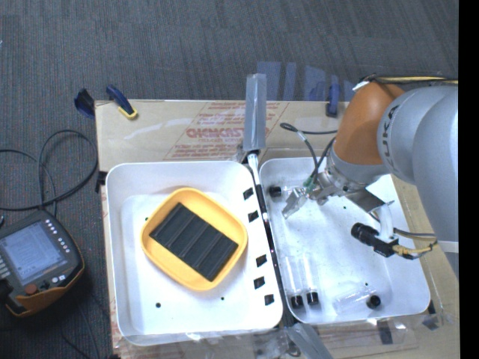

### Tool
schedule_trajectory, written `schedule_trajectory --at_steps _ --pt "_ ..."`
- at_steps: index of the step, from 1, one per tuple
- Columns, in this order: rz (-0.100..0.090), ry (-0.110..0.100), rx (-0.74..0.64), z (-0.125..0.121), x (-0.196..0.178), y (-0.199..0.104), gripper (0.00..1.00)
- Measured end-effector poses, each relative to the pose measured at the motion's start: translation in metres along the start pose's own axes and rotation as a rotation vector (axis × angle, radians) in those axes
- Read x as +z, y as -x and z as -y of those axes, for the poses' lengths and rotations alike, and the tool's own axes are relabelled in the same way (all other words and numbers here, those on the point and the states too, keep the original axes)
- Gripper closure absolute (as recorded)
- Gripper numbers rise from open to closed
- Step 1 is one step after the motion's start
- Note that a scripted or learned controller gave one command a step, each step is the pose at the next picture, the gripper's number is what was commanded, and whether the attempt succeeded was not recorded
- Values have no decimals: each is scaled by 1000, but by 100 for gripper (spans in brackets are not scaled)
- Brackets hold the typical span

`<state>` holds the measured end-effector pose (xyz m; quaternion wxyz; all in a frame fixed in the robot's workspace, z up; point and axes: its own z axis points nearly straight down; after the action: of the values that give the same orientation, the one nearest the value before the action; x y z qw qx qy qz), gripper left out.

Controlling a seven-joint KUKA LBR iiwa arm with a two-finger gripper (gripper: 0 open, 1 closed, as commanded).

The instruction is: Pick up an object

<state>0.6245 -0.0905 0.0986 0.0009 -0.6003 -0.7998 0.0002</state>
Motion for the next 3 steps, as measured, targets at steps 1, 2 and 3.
schedule_trajectory --at_steps 1,2,3 --pt "1 2 4 -28 -89 -24 0" --pt "1 0 4 -28 -89 -24 0" --pt "-1 0 3 34 12 -13 0"
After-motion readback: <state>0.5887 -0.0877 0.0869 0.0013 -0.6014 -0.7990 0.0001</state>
